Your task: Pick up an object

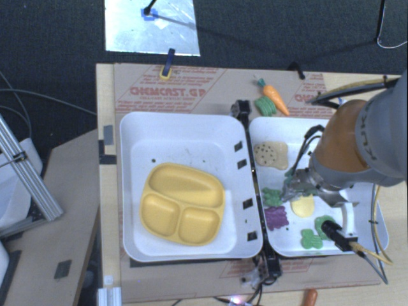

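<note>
Reaching in from the right of the camera view, the arm (pixel 357 146) hangs over the right bin (pixel 299 130) with its orange band above the wrist. The gripper (pixel 294 187) sits low over the near-middle part of that bin. How wide it stands cannot be made out from this slant, and nothing can be seen held in it.

Two things lie closest to the gripper. A green leafy piece (pixel 273 196) lies just to its left, near the wall shared with the other bin. A pale yellow piece (pixel 303 206) lies just below the gripper in the view, partly overlapped by the wrist hardware. Whether the gripper touches either one cannot be told.

A purple piece (pixel 276 217) lies beside the green leafy piece, toward the front of the bin. A tan speckled cookie (pixel 270 153) lies apart from the gripper, toward the far left corner. A second green piece (pixel 311 238) rests near the front wall.

The left bin (pixel 185 132) holds a yellow divided tray (pixel 183 203), well apart from the gripper. Beyond both bins, an orange carrot (pixel 275 96) lies on the cardboard sheet (pixel 191 85).
</note>
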### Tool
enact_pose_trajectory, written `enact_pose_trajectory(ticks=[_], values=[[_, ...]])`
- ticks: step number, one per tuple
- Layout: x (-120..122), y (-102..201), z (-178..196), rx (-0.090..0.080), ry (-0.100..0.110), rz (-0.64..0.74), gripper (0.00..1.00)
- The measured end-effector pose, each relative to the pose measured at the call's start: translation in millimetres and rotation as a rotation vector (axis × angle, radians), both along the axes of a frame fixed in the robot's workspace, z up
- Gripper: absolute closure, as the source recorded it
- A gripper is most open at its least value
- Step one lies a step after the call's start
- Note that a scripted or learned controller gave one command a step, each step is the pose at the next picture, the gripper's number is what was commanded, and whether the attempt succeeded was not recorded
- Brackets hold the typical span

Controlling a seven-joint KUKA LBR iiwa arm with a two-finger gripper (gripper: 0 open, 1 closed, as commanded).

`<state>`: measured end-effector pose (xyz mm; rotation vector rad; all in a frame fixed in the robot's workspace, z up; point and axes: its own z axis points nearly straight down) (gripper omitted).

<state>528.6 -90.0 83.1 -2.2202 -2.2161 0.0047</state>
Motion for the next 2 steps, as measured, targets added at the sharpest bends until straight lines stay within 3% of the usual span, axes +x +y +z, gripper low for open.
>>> enact_pose_trajectory(ticks=[1, 2], values=[[-2, 91, 107, 0.003, -0.016, 0.016, 1.00], [-41, 88, 280, 0.001, -0.026, 0.008, 1.00]])
